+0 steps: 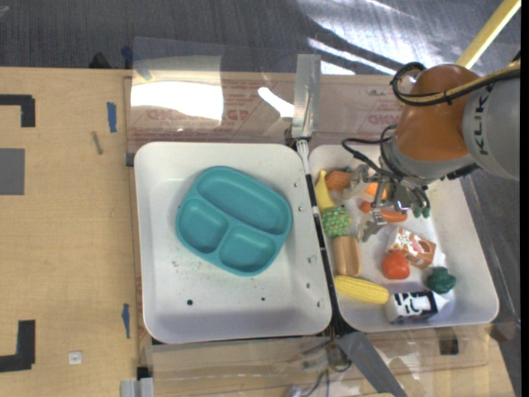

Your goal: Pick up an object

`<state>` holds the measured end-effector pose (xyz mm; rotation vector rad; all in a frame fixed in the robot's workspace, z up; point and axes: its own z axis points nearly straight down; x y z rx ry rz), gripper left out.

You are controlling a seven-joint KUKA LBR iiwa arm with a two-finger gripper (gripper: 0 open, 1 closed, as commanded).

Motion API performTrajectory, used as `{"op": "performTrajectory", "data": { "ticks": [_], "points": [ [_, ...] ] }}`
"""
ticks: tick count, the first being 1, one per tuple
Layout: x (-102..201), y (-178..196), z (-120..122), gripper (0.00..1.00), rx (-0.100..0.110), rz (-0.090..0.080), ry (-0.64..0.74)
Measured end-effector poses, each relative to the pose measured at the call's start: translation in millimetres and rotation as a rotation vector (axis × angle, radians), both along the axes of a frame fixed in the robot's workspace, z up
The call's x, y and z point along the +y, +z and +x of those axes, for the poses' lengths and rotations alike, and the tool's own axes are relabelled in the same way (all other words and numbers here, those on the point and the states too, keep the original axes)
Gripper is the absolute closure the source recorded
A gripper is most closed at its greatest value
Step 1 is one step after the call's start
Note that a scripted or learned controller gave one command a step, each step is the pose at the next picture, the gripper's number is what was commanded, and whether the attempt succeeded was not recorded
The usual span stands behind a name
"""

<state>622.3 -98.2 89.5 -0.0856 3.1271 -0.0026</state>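
The two-finger metal gripper (385,208) hangs low over the upper part of the right shallow white bin (474,265), among small toy food items. A slim orange carrot-like piece (391,216) lies directly beneath the fingertips, long axis roughly left to right. Whether the fingers are spread or closed cannot be determined. The grey arm with orange band (434,114) reaches in from the right, wrist pointing steeply down.
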Motion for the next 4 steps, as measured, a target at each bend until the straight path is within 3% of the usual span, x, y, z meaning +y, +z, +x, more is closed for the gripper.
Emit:
{"op": "performTrajectory", "data": {
  "ticks": [1,2,3,4],
  "points": [
    [-3,0,5,0.00,0.014,0.007,-0.056],
    [-2,14,11,1.00,-0.011,0.004,-0.056],
    [53,170,23,1.00,-0.010,0.005,-0.140],
    [51,161,20,0.00,0.005,0.004,-0.143]
  ]
}}
